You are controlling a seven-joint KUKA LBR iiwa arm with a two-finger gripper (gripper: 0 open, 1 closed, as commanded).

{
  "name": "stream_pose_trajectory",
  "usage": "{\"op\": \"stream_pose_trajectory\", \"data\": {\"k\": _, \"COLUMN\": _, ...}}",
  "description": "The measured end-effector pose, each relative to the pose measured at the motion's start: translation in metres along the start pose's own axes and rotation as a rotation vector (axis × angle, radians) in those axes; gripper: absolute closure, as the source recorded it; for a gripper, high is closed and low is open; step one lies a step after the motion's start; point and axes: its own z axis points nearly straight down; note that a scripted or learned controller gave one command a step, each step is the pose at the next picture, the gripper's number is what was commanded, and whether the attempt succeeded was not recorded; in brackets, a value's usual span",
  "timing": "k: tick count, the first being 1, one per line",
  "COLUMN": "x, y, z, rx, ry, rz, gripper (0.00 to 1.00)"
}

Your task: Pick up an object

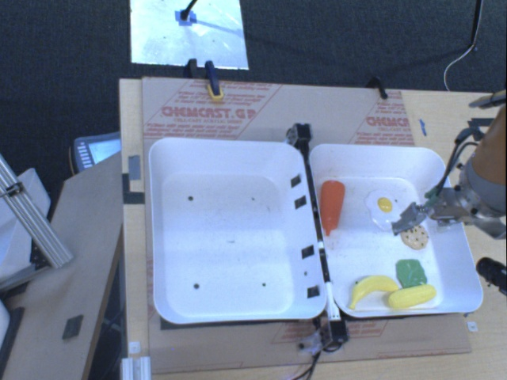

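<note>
**Gripper over the cookie**

While we are looking from the near edge, a banana (371, 289), a yellow piece (412, 296) and a green piece (411, 271) are lying in the right bin (458, 248). Farther back, our gripper (406, 218) is hovering with fingers apart over the cookie (414, 238), beside the egg (385, 205) and carrot (331, 205).
</note>
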Motion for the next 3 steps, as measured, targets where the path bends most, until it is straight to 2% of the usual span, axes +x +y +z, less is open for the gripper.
{"op": "stream_pose_trajectory", "data": {"k": 1, "x": 0.056, "y": -0.015, "z": -0.155, "rx": -0.018, "ry": 0.000, "rz": -0.005, "gripper": 0.00}}
{"op": "stream_pose_trajectory", "data": {"k": 2, "x": 0.110, "y": -0.012, "z": -0.283, "rx": -0.017, "ry": 0.000, "rz": -0.005, "gripper": 0.00}}
{"op": "stream_pose_trajectory", "data": {"k": 3, "x": 0.108, "y": -0.012, "z": -0.288, "rx": -0.007, "ry": 0.000, "rz": -0.006, "gripper": 1.00}}
